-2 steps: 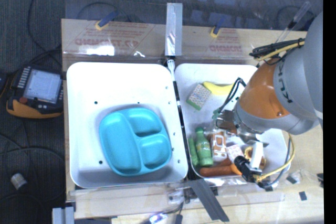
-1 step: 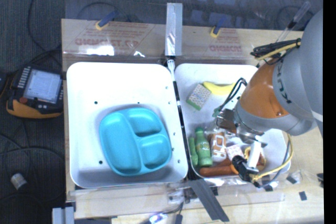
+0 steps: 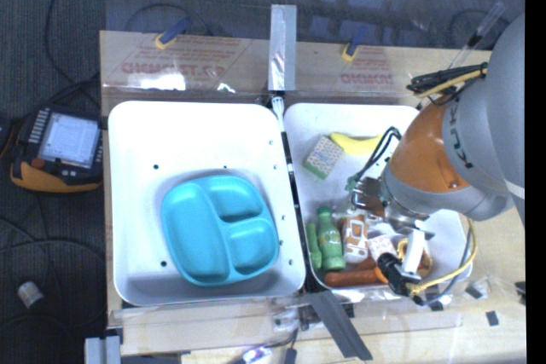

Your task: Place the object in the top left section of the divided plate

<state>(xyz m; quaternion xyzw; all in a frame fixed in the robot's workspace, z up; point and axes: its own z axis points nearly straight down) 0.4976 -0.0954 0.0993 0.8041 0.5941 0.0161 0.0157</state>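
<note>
A blue divided plate [image 3: 220, 226] lies in the left white bin [image 3: 136, 141], with one long section on its left and two smaller ones on its right. My gripper [image 3: 368, 207] is down in the right bin [image 3: 299, 183], over a cluster of objects. Under and beside it are a brown and white packet [image 3: 355, 236], a green bottle [image 3: 326, 239] and an orange carrot [image 3: 351, 276]. Nothing shows clearly between the gripper's parts. The arm hides much of that bin's right half.
A yellow banana [image 3: 354, 142] and a small green and white box [image 3: 322, 157] lie at the back of the right bin. The divider wall [image 3: 288, 175] runs between the bins. A handheld device [image 3: 60, 147] sits off the bench at left.
</note>
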